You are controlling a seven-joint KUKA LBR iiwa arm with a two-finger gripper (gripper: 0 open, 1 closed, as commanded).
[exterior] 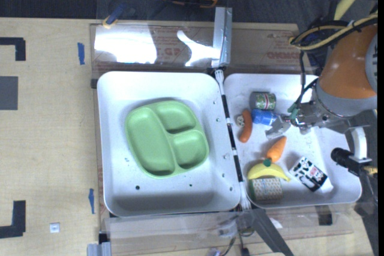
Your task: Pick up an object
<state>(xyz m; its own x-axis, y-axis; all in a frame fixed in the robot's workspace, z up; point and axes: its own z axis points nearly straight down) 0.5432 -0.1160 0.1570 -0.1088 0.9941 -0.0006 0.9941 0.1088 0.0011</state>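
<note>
The right bin (347,193) holds several small objects. A green-labelled can (263,100) lies at the back, with a blue object (261,117) just in front of it. An orange-brown sausage-shaped piece (245,128) lies near the bin's left wall. In the middle is an orange carrot (276,148). A yellow banana (268,171) rests on a grey mesh block (267,188) at the front. My gripper (287,122) hangs low over the bin, just right of the blue object and above the carrot. Nothing shows in its grasp.
A black-and-white box (310,174) lies at the right bin's front right. The left bin (114,189) holds a green divided plate (168,138). A clear panel (153,39) stands behind the bins. The arm's orange band (354,69) looms over the right bin's right side.
</note>
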